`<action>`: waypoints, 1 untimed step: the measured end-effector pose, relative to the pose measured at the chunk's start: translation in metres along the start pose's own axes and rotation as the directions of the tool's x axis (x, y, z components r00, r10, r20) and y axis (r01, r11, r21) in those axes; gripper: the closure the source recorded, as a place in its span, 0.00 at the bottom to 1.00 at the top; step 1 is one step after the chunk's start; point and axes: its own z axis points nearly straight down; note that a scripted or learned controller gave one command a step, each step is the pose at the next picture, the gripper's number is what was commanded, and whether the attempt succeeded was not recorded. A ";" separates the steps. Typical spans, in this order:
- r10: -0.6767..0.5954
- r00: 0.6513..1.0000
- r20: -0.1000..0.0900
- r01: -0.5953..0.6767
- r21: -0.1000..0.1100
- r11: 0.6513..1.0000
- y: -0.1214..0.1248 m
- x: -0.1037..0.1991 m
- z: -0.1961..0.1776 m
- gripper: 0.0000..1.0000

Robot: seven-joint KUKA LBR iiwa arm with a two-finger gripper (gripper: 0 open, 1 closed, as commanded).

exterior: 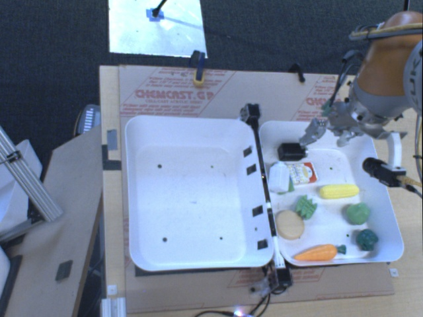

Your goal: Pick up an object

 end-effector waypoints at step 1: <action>-0.005 1.000 -0.003 0.005 0.002 1.000 -0.045 0.047 -0.021 0.00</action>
